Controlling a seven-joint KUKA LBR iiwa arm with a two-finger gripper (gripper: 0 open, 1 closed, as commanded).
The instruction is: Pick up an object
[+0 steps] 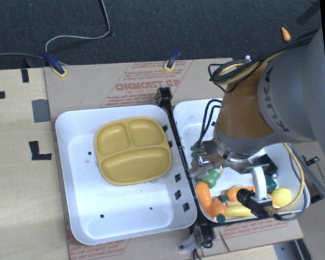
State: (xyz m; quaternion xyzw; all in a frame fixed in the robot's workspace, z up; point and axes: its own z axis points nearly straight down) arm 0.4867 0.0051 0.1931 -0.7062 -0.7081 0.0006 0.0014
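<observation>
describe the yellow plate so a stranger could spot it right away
Find the left white bin of the two on the bench. The divided plate lies flat in its upper half. It is mustard yellow with three compartments, far larger than the toy food heaped in the other bin.

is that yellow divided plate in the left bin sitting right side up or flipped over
Right side up. The yellow plate lies flat in the left bin with its three compartments facing the camera, their raised dividers plainly visible.

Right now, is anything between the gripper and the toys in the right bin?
Nothing visible does. The gripper hangs low in the right bin, right above the green toy and orange carrot. The arm's wrist hides the bin's middle.
</observation>
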